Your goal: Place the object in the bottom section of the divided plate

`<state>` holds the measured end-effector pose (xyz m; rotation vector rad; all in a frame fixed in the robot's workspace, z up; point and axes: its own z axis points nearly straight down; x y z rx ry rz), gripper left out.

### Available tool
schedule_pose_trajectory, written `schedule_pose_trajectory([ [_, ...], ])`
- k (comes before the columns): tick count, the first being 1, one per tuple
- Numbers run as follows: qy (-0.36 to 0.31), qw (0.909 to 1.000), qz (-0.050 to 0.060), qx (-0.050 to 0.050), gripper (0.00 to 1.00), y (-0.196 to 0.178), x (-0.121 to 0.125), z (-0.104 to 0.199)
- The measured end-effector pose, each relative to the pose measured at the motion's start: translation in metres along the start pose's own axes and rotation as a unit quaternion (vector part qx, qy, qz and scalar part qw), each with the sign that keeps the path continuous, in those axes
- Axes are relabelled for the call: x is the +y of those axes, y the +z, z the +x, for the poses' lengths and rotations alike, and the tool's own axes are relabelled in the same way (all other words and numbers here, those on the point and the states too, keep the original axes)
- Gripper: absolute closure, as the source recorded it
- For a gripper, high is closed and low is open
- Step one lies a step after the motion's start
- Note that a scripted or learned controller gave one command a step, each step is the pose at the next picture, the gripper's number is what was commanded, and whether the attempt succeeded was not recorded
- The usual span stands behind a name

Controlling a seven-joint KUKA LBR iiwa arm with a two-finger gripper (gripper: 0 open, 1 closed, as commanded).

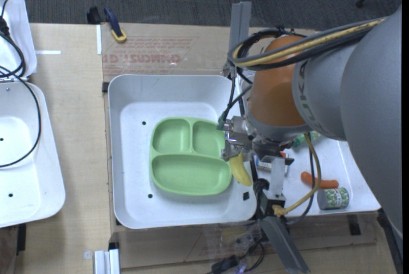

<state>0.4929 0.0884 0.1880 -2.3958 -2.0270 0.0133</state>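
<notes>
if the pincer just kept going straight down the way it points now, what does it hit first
Probably the right rim of the green divided plate, beside its bottom section. The pincer hangs over that edge with a yellow banana-like object at its tip, so that would touch first. Depth is unclear.

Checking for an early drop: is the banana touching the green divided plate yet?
Cannot tell. In the camera view the banana hangs under the gripper and overlaps the right rim of the divided plate, but the slanted angle shows neither contact nor gap.
</notes>
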Motion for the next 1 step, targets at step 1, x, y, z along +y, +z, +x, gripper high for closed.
schedule_pose_trajectory([
  [1, 0.000, 1.0000, 0.000, 0.000, 0.00, 0.0000, 0.0001, -0.0003],
])
